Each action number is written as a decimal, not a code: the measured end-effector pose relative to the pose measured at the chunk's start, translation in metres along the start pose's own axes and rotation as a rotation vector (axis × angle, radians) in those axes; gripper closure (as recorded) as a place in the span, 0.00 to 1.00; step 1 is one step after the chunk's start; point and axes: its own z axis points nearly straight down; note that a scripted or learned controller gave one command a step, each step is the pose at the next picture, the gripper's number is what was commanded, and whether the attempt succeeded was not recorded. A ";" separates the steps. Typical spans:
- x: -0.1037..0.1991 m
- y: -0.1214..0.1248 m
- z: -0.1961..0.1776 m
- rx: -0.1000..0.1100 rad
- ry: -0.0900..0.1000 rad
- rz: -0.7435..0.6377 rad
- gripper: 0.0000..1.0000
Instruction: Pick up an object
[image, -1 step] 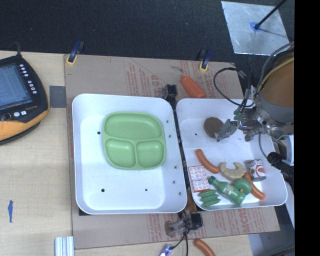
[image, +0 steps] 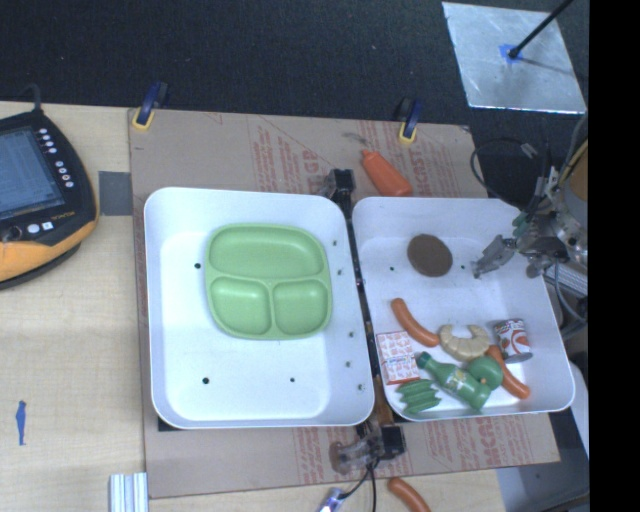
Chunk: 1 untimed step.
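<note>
While toy food crowds the right bin (image: 400, 225), the end effector (image: 490, 258), fingers spread and holding nothing, hovers just right of a brown patty (image: 430, 255).

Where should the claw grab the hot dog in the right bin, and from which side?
Grip the hot dog at its middle, coming straight down, fingers closing across its narrow width. It lies flat on the right bin floor, running diagonally, its upper-left half clear of neighbours. Its lower end nears the green bottle and tan piece, so stay off that end.
</note>
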 end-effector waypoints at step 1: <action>-0.009 -0.067 0.051 0.001 0.001 -0.003 0.00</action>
